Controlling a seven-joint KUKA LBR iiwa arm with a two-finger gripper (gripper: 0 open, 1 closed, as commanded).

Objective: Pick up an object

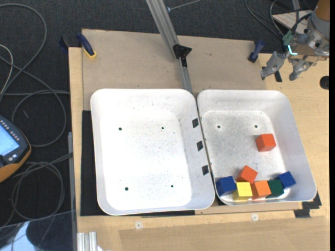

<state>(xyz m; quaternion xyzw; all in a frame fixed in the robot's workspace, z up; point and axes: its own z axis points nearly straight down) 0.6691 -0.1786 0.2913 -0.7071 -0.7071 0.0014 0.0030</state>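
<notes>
I am holding my gripper (pixel 285 73), fingers apart and gripping nothing, above the bench (pixel 225 69) behind the right bin (pixel 298 135).

Wooden bench (pixel 131 61) under two white bins, left bin (pixel 102 140), right bin (pixel 298 140), slanted metal pole (pixel 165 30) meeting the bench behind them, blue clamps (pixel 86 45) at the back corners, black cables (pixel 31 88) on dark carpet, handheld pendant (pixel 9 145) at far left
</notes>
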